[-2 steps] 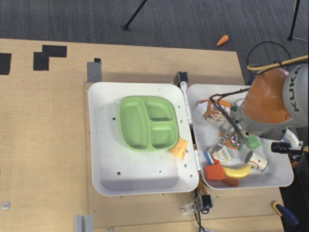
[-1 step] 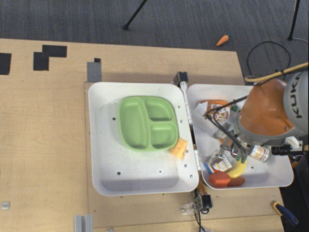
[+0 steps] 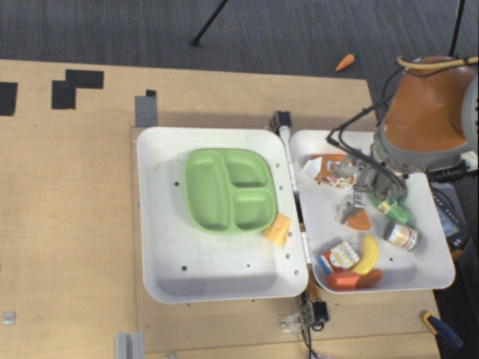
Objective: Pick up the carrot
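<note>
The end effector (image 3: 358,200) hangs low inside the right bin (image 3: 441,264), its fingers pointing down onto an orange piece that looks like the carrot (image 3: 359,221), directly beneath the tips. Whether the fingers are spread or closed, or grip anything, I cannot tell. Just beyond it toward the bin's far edge lies an orange snack packet (image 3: 327,170). Nearer the camera than the end effector lie a banana (image 3: 367,254), a small carton (image 3: 342,255) and a can (image 3: 401,235).
</note>
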### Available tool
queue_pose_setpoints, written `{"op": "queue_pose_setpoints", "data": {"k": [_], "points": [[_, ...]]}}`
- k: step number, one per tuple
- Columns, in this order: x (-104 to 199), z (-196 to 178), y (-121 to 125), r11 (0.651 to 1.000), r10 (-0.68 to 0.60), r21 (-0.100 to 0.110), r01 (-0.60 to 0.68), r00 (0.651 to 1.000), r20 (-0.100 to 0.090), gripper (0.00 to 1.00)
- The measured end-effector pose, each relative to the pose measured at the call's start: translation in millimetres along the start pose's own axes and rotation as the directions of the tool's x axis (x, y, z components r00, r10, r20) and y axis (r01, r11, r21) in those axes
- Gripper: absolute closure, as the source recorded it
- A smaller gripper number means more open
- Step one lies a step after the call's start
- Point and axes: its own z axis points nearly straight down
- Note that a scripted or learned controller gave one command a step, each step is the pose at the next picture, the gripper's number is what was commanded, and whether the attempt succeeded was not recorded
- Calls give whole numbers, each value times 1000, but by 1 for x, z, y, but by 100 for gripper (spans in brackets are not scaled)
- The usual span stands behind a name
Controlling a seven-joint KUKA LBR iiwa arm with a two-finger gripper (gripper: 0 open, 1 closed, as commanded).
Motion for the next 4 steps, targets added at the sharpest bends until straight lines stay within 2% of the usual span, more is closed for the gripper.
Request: {"op": "queue_pose_setpoints", "data": {"k": [1, 2, 3, 4], "points": [[13, 90, -10, 999, -43, 0, 43, 999, -1, 0], [-32, -81, -9, 965, -264, 1, 264, 965, 4, 0], [48, -13, 25, 943, -333, -2, 333, 943, -4, 0], [-49, 1, 5, 971, -240, -1, 240, 971, -1, 0]]}}
